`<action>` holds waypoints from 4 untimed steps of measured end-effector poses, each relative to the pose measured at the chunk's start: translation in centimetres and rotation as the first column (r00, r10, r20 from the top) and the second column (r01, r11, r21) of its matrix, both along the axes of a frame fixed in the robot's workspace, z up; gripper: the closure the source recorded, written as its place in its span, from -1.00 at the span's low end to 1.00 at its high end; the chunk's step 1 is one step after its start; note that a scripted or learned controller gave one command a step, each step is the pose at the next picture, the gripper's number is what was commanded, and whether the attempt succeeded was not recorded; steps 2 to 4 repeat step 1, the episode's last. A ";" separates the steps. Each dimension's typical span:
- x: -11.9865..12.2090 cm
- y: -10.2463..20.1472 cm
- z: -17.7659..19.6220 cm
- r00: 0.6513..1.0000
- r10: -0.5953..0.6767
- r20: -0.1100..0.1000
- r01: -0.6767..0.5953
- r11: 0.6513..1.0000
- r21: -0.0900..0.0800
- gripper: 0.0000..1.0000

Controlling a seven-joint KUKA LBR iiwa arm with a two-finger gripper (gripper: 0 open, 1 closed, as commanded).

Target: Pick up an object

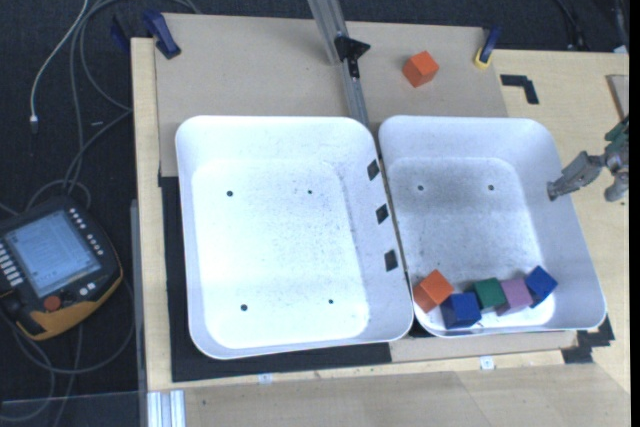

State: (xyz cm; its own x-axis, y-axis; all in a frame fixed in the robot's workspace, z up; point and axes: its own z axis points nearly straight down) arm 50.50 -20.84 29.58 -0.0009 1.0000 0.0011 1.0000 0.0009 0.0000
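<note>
Blocks (487, 296) bunched along the right bin's (560, 165) near wall, gripper (572, 177) at its right rim.

Probably light, stiff, slick-ish; worth pinching flat sides of the end blue block (540, 283). Can't tell gripper spread.

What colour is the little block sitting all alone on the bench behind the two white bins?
Orange. The small orange cube sits on the tan bench board, clearest in the camera view.

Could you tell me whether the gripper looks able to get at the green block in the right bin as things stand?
Probably, but tightly: the gripper is above the bin's right rim, and the green block is wedged between the dark blue block and pink block.
</note>
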 end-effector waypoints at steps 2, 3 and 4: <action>0.1 0.0 1.1 1.000 0.001 0.004 -0.001 1.000 -0.001 1.00; 0.1 0.0 1.1 1.000 0.001 0.004 -0.001 1.000 -0.001 1.00; 0.1 0.0 1.1 1.000 0.001 0.004 -0.001 1.000 -0.001 1.00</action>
